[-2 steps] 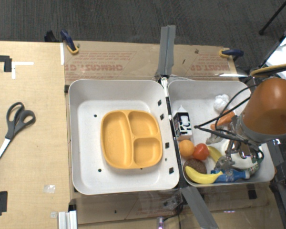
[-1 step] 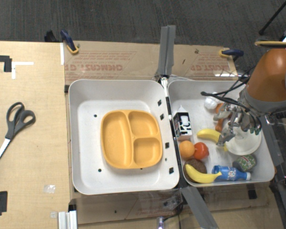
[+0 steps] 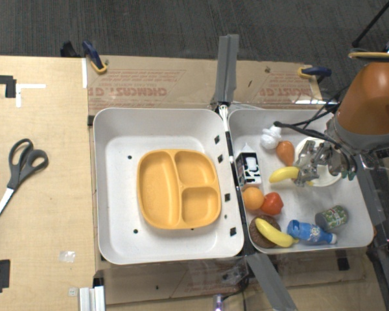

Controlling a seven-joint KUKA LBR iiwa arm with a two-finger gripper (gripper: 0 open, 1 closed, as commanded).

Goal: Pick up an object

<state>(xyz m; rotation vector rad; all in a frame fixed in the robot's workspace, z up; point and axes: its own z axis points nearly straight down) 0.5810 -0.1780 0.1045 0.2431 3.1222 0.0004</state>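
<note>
Camera view from above the bench: scissors (image 3: 18,167) lie on the wooden surface at far left, and beside them the left bin (image 3: 110,238) holds an orange three-compartment plate (image 3: 179,189). Across the divider, the right bin (image 3: 360,238) holds an orange (image 3: 252,197), a tomato (image 3: 272,203), a banana (image 3: 274,232), a second banana (image 3: 284,173), a brown egg (image 3: 285,152), a blue bottle (image 3: 310,232) and a green can (image 3: 332,218). The gripper (image 3: 306,172) hangs low just right of the second banana with nothing visibly held; its finger spacing cannot be made out.
</note>
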